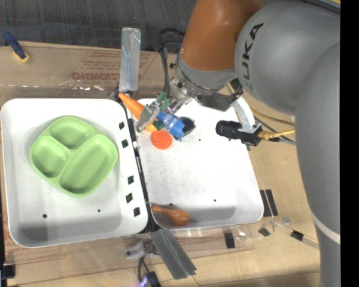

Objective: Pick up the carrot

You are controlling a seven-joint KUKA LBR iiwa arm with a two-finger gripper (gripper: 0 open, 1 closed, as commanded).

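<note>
The carrot (131,104) is orange and tapered. It lies at the far left corner of the right bin (227,184), against the divider between the two bins. My gripper (149,118) hangs low just to the carrot's right, reaching down from the grey and orange wrist above. Its tip sits close beside the carrot's thicker end, and I cannot make out whether it touches the carrot.
A blue object (171,125) and an orange round piece (162,140) lie right under the gripper. A brown oblong item (171,214) rests at the right bin's front wall. A green divided plate (73,154) sits in the left bin (18,220).
</note>
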